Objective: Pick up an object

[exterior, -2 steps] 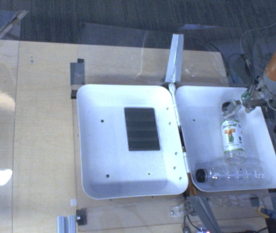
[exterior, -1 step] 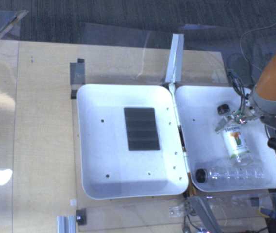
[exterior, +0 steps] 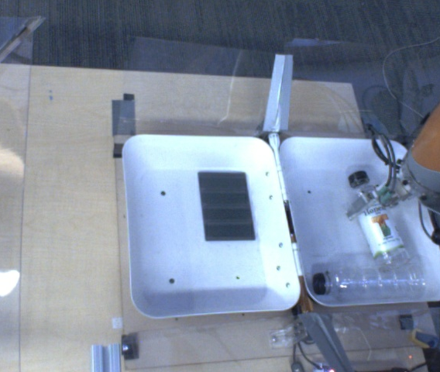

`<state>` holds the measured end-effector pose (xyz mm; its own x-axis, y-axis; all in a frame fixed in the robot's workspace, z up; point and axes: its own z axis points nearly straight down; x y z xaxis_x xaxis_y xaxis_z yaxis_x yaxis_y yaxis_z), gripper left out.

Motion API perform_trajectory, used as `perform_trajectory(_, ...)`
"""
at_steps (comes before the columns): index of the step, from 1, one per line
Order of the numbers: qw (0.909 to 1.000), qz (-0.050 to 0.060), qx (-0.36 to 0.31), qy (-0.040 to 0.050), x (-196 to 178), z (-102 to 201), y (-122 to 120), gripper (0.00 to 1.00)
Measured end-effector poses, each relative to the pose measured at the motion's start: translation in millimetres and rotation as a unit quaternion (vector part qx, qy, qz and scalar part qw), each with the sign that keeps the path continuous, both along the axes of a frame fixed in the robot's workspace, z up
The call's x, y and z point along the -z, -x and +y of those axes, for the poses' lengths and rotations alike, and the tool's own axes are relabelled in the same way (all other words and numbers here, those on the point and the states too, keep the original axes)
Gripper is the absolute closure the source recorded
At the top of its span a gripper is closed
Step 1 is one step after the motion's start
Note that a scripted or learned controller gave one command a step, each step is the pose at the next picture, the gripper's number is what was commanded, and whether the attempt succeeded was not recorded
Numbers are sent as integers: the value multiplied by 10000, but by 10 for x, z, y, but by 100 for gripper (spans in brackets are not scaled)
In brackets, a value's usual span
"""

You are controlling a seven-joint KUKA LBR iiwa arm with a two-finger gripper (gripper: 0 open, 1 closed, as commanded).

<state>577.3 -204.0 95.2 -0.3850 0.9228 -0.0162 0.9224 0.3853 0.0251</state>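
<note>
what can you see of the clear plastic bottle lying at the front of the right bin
The clear plastic bottle lies on its side along the near wall of the right white bin, with its dark cap pointing left toward the divider between the bins. The body looks transparent, ribbed and without contents that can be made out. A smaller bottle with a white and orange label lies just behind it; whether they touch is unclear.

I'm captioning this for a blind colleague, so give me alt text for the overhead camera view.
The grey arm's hand hangs over the right shallow white bin, by a small white labelled bottle, a clear plastic bottle and a small black cap. The left white bin holds a dark ridged rectangular block.
</note>
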Motion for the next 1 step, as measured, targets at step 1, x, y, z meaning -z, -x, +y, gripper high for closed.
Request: perform_trajectory(1, 9992, 82, -391, -4, 44, -5, -594, 0)
